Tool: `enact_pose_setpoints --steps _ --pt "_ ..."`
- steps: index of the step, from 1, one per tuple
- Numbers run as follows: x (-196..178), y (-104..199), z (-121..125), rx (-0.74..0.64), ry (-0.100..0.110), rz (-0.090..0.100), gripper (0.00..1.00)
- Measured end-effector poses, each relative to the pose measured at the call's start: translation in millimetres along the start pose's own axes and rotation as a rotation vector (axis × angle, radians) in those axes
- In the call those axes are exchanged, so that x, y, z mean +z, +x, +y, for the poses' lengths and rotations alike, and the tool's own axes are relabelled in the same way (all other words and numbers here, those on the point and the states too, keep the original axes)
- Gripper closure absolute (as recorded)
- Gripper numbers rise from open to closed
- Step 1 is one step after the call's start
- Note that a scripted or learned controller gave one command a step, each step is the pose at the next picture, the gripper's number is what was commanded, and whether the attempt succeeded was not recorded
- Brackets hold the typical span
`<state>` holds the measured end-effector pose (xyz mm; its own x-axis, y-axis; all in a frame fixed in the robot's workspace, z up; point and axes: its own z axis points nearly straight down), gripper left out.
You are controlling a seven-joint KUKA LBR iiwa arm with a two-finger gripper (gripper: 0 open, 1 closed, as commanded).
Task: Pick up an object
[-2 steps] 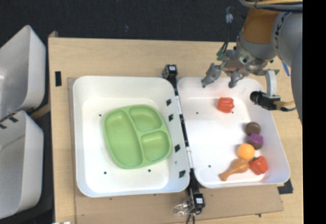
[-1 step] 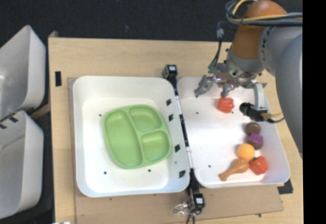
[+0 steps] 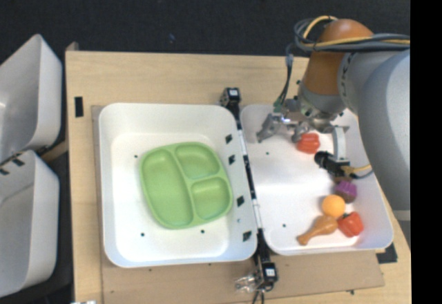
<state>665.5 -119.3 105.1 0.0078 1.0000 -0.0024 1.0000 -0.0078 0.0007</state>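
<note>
My gripper (image 3: 282,133) hangs over the far end of the right bin (image 3: 290,178), its fingers spread open with nothing between them. A small red-orange object (image 3: 309,142) lies on the bin floor just right of the gripper, outside the fingers. Toward the near right corner sit a purple object (image 3: 346,191), an orange ball (image 3: 333,206), a red object (image 3: 351,224) and a tan drumstick-shaped piece (image 3: 315,230), packed close together.
The left bin (image 3: 117,130) holds a green divided plate (image 3: 185,184). The raised rims of the two bins meet between them (image 3: 247,178). The bulky grey arm (image 3: 376,109) covers the right bin's far right side. White containers (image 3: 27,95) stand off the bench at left.
</note>
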Motion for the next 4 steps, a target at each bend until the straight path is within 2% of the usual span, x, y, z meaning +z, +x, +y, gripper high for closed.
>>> enact_pose_setpoints --steps 1,3,4 --pt "-12 -1 1 0.003 -0.004 0.0 1.0" --pt "-132 -5 5 -0.004 -0.006 0.001 1.0" --pt "-128 34 -11 -0.011 0.001 0.001 1.0"
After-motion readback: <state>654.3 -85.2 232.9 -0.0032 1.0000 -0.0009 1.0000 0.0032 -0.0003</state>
